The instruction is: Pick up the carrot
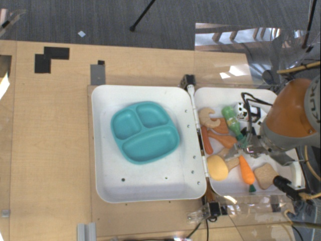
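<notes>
carrot (246, 170), near-upright axis, green tip down

arm (296, 117) cut off right, fingers (249, 145) unclear

Orange carrot (246, 170), green tip; teal plate (145, 132); white bins (108, 149).

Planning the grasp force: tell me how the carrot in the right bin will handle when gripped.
The carrot looks like a smooth, tapered toy, so it is probably stiff and light. Its rounded, narrowing body may slip or roll out of a pinch. It lies close beside the yellow piece and the tan slice, which a grab might nudge.
</notes>
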Robot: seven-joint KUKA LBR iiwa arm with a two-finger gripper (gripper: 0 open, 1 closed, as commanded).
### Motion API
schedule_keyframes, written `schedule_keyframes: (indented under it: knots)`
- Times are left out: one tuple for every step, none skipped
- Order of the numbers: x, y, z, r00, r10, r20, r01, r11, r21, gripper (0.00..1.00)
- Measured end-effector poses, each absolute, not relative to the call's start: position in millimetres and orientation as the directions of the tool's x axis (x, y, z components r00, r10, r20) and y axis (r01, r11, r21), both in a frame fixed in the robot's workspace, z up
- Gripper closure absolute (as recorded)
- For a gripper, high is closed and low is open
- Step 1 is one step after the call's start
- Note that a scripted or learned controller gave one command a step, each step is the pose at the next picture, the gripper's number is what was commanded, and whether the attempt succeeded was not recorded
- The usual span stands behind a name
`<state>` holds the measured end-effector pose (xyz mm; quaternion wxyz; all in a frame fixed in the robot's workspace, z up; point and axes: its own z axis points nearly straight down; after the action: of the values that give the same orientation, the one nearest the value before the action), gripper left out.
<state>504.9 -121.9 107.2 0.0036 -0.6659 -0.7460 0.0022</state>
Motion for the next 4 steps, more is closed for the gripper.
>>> schedule_keyframes:
  knots:
    - [509.4,-121,118,-0.118,0.993,0.001,0.993,0.118,0.001,1.00]
    - [509.3,-121,118,-0.118,0.993,0.000,0.993,0.118,0.000,0.00]
    - [499.1,-117,96,-0.350,0.936,-0.028,0.936,0.351,0.031,0.00]
    - [502.1,-112,104,-0.354,0.935,-0.020,0.934,0.355,0.034,1.00]
